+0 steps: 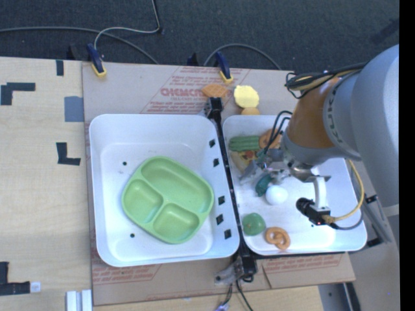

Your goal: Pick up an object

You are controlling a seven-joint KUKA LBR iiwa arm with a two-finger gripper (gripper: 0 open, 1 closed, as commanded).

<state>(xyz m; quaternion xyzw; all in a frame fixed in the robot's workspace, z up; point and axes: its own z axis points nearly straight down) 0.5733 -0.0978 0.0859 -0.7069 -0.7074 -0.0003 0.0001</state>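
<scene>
Two shallow white bins sit side by side on a sheet of printed brown cardboard (175, 92), which covers a light wood table (39, 193). Dark tape marks (65, 153) dot the table's bare left part, and two blue-and-yellow clamps (96, 61) pin the cardboard's far edge. Beyond the table lies grey carpet (259, 11) with a thin cable (130, 31) trailing across it. A yellow ball (246, 97) rests on the cardboard just behind the right bin.

The left bin (107, 141) holds a green divided plate (167, 199). The right bin (343, 238) holds the small things: a green cucumber-like piece (243, 143) near the far wall, a white ball (277, 195), a teal piece (262, 186) touching it, a green ball (253, 224) and an orange pretzel (278, 238) near the front.

The grey arm (369, 109) reaches in from the right, its gripper (269, 169) low over the cluster by the teal piece; I cannot tell how far it is open or whether it grips anything.
</scene>
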